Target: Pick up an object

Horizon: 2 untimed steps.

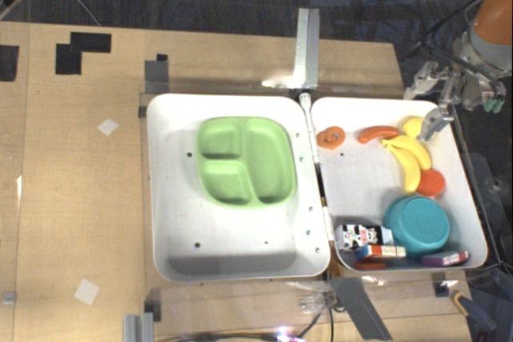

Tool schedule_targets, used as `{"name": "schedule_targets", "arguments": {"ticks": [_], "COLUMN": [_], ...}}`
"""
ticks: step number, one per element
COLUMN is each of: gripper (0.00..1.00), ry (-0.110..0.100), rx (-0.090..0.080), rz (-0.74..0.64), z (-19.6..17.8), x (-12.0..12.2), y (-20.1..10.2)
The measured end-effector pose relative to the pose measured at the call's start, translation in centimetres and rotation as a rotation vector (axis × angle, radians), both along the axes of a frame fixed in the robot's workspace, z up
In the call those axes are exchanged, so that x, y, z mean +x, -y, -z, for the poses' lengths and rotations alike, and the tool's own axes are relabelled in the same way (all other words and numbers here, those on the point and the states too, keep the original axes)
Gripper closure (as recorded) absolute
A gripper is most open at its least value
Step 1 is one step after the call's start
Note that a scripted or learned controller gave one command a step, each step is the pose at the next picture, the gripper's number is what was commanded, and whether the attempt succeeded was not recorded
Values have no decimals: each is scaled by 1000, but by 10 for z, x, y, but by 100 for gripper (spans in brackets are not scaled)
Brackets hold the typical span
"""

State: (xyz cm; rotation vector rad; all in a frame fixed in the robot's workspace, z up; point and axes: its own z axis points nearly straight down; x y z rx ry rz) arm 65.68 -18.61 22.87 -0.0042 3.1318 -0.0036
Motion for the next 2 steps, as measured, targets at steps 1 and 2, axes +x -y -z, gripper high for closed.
{"name": "schedule_targets", "arguments": {"ticks": [1,2], "gripper": [0,0], "ry": [-9,3], "rx": [4,4], "rz": [136,179], "z": [134,139], "x": [-31,-92], "y": [4,-42]}}
